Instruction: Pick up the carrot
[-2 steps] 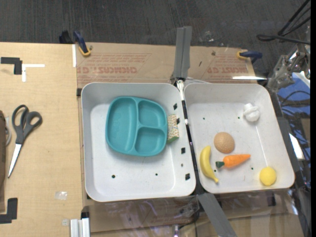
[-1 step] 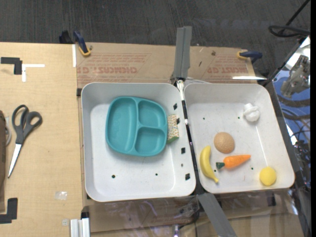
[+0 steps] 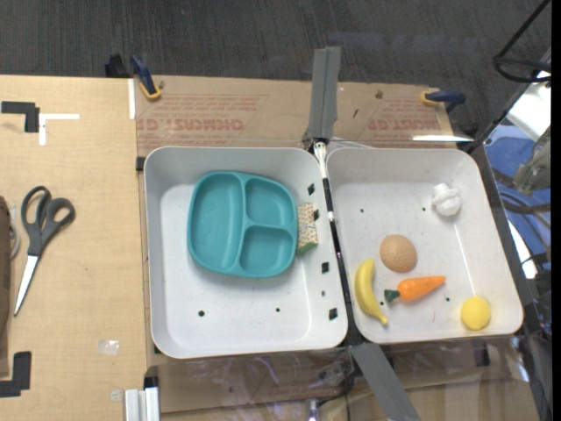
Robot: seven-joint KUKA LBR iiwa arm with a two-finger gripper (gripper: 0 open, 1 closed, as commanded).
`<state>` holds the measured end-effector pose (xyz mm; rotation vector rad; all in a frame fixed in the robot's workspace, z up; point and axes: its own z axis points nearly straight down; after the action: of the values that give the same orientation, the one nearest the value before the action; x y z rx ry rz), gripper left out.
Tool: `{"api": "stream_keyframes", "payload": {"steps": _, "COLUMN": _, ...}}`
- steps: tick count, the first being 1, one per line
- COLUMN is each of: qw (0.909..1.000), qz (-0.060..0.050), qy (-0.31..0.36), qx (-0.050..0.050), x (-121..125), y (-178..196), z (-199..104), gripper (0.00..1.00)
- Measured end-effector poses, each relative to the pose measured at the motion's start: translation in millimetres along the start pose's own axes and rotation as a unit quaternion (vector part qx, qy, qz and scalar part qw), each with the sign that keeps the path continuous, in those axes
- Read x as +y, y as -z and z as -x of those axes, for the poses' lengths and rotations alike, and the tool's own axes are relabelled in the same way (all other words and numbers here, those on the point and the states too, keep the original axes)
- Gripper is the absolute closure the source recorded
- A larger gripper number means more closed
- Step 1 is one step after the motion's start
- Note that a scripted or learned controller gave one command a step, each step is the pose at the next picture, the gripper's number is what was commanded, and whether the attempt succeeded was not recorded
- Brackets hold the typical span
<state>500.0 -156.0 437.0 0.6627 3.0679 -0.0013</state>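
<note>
Two white bins sit side by side on the table (image 3: 79,261). Right bin (image 3: 491,235) holds the carrot (image 3: 421,287), lying near its front edge, orange tip pointing toward the right wall, green stub toward the left. Banana (image 3: 367,292) lies just left of the carrot, stub almost touching it, can't tell if they meet. Brown egg (image 3: 398,253) sits just behind the carrot, apart from it. Lemon (image 3: 475,313) is in the front right corner of that bin; a small white object (image 3: 446,201) is near the back right corner. Left bin (image 3: 166,279) holds a teal divided plate (image 3: 244,224) toward its back, with a sponge (image 3: 307,227) touching the plate's right rim. Scissors (image 3: 39,226) lie on the table near its left edge. Claw state: cannot tell.
</note>
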Motion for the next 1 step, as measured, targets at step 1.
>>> {"api": "stream_keyframes", "payload": {"steps": 1, "qw": 0.9985, "qz": 0.000, "qy": -0.054, "qx": -0.001, "x": -8.2, "y": 12.1, "z": -18.9, "gripper": 1.00}}
